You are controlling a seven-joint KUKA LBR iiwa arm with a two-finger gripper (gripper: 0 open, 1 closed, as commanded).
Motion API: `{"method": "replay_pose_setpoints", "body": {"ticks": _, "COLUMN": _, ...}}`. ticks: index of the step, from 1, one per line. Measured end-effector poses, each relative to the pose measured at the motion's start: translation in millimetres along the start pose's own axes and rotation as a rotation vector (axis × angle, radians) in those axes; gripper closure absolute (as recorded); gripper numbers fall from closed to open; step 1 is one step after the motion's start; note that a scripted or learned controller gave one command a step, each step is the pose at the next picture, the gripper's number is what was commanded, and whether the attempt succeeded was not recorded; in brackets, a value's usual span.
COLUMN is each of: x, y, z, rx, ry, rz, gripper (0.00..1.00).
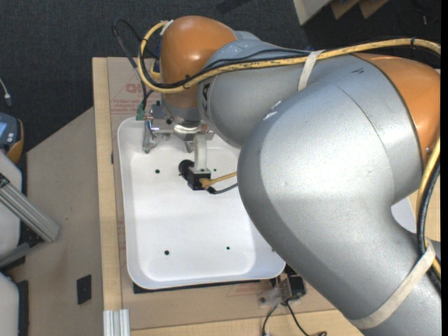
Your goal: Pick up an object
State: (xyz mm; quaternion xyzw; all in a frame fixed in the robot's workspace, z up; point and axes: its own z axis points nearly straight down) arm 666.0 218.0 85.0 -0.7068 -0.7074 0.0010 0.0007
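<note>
Across most of the bench (105,187) lies the arm (329,159), hiding whatever is beneath it. Left of it sits a white bin (140,257), its floor marked by small dark dots (166,252). Low over the bin's far end hangs the gripper (173,140); we cannot tell how far it is open or whether it holds anything. We cannot tell where an object lies. Risk: closing on nothing, because no target is confirmed under the tool.

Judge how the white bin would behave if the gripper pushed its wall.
The white bin is shallow and wide, so it probably won't tip. Its dark dots may be fasteners, so it may not slide. Its smooth surface looks slippery to grip.
</note>
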Motion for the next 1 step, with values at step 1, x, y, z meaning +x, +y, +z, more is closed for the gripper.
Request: {"method": "replay_pose_setpoints", "body": {"ticks": 1, "x": 0.0, "y": 0.0, "z": 0.0, "rx": 0.000, "ry": 0.000, "rz": 0.000, "gripper": 0.00}}
